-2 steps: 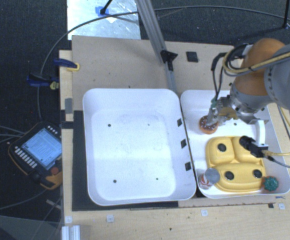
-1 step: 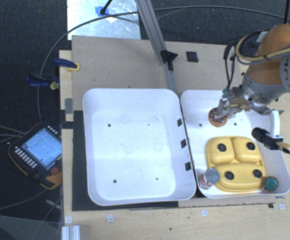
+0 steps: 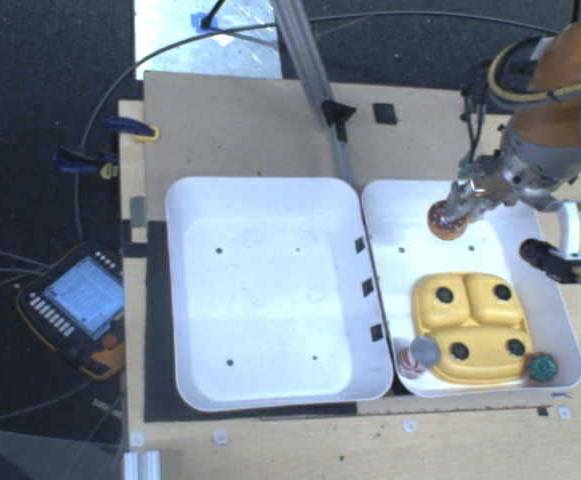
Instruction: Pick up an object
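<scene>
At the far left, a teach pendant [image 3: 75,308] with a lit screen is lying on the dark floor, at about 9 o'clock from the bench. Blue and yellow clamps [image 3: 120,143] are gripping the bench's left edge at roughly 10 o'clock.

The left bin [image 3: 185,368] is sitting on the bench with only small dark dots showing on its white floor. A grey pole [image 3: 305,53] is slanting down from 12 o'clock toward the seam between the two bins.

The right bin [image 3: 395,213] is touching the left one along that seam. At its 6 o'clock side a yellow moulded tray [image 3: 470,313] with four hollows is lying flat. A small grey-and-red object [image 3: 417,356] is resting just beside the tray's lower left corner, at the bin's 7 o'clock. A teal ball [image 3: 542,368] is sitting at the tray's lower right corner, at the bin's 5 o'clock.

At the bin's 12 o'clock, a round brown object [image 3: 447,221] is lying well apart from the tray. The gripper [image 3: 460,203] is reaching down from 2 o'clock, and its tip is meeting the brown object's upper right edge. Whether its jaws are spread or closed, and whether the brown object is between them, cannot be told from this angle.

The arm [image 3: 560,118], with its orange band, is extending in from the right, at 3 o'clock over the bench.
</scene>
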Available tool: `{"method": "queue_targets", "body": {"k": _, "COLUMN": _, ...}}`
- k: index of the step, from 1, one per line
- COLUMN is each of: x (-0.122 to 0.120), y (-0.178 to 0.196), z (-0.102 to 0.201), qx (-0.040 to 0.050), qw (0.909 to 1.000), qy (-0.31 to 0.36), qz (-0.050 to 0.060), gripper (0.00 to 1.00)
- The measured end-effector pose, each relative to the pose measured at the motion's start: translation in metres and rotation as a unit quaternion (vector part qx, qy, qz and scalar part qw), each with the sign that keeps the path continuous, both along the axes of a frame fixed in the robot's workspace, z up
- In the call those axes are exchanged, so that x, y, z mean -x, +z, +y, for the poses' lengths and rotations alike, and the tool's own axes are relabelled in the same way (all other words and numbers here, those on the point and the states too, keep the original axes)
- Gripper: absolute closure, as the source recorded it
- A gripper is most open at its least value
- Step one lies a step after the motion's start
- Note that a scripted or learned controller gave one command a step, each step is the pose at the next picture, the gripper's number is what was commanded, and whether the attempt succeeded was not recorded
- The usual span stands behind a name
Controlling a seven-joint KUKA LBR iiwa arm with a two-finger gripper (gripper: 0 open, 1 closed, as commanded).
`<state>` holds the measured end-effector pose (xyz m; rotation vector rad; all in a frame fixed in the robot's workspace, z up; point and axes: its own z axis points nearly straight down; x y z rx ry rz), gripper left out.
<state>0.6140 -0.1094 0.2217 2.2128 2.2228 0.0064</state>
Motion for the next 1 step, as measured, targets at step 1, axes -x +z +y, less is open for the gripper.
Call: {"method": "queue_targets", "body": {"k": 1, "x": -0.0017, "y": 0.0546, "z": 0.0000, "qx": 0.0002, "qw": 1.0000, "qy": 0.000, "qz": -0.001, "gripper": 1.00}}
